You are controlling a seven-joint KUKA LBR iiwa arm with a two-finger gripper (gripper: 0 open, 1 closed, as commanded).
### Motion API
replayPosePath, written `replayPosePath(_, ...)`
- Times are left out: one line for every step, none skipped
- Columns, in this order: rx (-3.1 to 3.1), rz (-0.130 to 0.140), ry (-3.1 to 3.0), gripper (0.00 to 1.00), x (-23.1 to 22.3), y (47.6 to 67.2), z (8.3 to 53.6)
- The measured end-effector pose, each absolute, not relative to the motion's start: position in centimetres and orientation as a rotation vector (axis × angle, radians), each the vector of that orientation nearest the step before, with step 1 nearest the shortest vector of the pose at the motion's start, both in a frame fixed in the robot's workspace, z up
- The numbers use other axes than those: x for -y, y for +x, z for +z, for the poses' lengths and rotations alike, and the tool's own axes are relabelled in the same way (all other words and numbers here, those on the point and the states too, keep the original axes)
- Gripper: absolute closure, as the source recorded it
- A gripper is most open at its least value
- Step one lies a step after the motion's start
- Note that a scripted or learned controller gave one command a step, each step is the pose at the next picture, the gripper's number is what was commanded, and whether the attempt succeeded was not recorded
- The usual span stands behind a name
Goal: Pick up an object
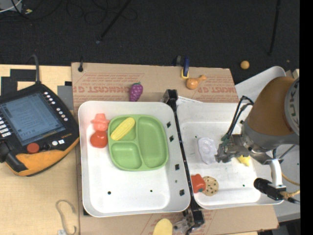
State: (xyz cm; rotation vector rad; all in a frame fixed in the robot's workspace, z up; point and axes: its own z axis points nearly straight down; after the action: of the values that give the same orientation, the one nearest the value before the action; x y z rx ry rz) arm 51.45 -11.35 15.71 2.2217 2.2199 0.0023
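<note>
Grey arm (pixel 274 116) bent low over right bin (pixel 244 197), claw (pixel 226 153) state unclear

Gripper fingers hidden, some objects partly cut off
Gripper (pixel 226 153) fingertips unreadable; yellow object (pixel 243 159) half behind wrist; yellow item (pixel 163 227) clipped by bottom edge.

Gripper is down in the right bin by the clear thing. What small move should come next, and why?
Probably a short nudge toward the clear plastic piece, then close. The gripper sits low in the right bin just beside that piece, nearer to it than to the cookie or the yellow object. Nothing shows between its tips yet.
</note>
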Motion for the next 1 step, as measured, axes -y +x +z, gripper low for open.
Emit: replayPosePath(-2.22,0.003,2.22,1.0,10.76,52.14,20.43)
